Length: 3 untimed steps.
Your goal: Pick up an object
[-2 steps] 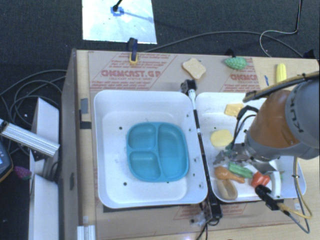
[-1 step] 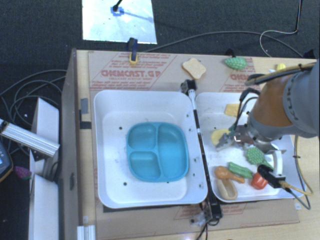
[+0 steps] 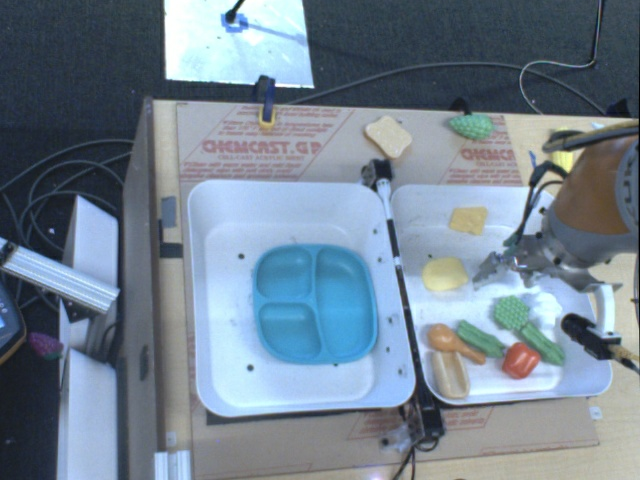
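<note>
The gripper (image 3: 508, 265) hovers in the right bin (image 3: 425, 203), fingers spread open, with the yellow toy (image 3: 445, 274) at its nine o'clock.

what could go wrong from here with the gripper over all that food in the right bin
1. The gripper hangs among several pieces close together: the yellow piece, the broccoli and the bin's floor. It may close on bare floor or nudge a neighbour instead of gripping one.
2. The broccoli, green bean and red pepper lie packed together, so a descent there could catch two items or push them apart.
</note>
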Tool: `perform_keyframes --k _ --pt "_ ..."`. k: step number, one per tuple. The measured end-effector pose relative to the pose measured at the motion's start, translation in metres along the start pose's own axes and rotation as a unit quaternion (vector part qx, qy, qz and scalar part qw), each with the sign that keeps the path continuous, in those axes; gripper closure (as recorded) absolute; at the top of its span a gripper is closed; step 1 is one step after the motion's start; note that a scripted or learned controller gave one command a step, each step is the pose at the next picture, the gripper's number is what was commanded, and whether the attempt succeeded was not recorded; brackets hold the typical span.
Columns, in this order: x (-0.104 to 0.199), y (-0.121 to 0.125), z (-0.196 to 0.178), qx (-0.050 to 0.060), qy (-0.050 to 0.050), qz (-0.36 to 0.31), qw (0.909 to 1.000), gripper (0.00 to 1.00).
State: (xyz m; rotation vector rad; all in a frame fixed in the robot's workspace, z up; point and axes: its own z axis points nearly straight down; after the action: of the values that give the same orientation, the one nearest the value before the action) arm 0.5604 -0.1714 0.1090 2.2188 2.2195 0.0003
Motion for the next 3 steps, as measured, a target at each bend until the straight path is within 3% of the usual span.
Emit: perform_keyframes --k 1,2,3 --pt "0.017 -0.051 0.025 0.001 0.001 0.0 1.0 0.0" --pt "0.077 -0.072 0.022 -0.006 -0.009 0.005 0.9999 0.0" --pt "0.058 -0.073 0.024 0.0 0.0 0.0 1.0 0.0"
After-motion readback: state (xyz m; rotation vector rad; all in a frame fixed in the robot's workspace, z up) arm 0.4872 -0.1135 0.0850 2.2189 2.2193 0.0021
